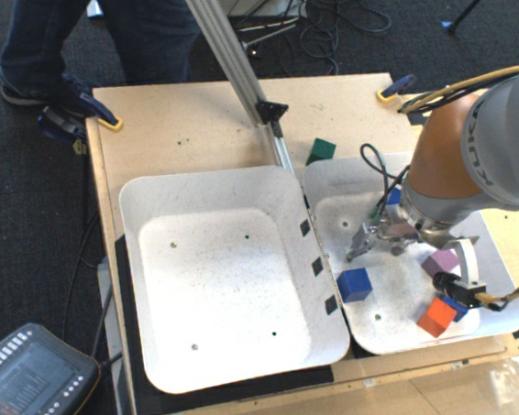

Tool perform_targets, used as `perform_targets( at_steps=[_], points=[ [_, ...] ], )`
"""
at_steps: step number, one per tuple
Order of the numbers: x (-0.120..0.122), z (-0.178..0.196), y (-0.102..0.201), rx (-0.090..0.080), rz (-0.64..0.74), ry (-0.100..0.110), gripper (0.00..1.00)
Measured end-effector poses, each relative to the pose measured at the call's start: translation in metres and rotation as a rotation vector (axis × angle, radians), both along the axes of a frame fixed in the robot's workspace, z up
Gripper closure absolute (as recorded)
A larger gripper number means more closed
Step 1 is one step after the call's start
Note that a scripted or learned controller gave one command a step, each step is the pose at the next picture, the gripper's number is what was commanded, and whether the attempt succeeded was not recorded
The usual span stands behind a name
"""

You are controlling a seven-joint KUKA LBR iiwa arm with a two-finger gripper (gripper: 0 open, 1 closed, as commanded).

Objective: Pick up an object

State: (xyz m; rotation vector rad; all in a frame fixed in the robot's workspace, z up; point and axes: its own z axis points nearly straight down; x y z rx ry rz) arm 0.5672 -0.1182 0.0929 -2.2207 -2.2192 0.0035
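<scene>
My gripper [363, 242] hovers spread and empty over the right bin [351, 203], blue cube [354, 285] just below, nothing lifted yet.

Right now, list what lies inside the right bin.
The right bin holds a blue cube, an orange block, a purple block and the gripper. The arm covers the bin's far right part.

No legible text, label, brand or number appears on any surface; the handheld controller [29, 387] at lower left bears a screen and rows of buttons, their markings too small to read.
</scene>
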Motion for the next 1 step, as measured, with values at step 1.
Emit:
perform_targets(
  at_steps=[1],
  points=[
    [0.0012,0.0130,-0.0002,0.000,-0.001,-0.004,1.00]
  ],
)
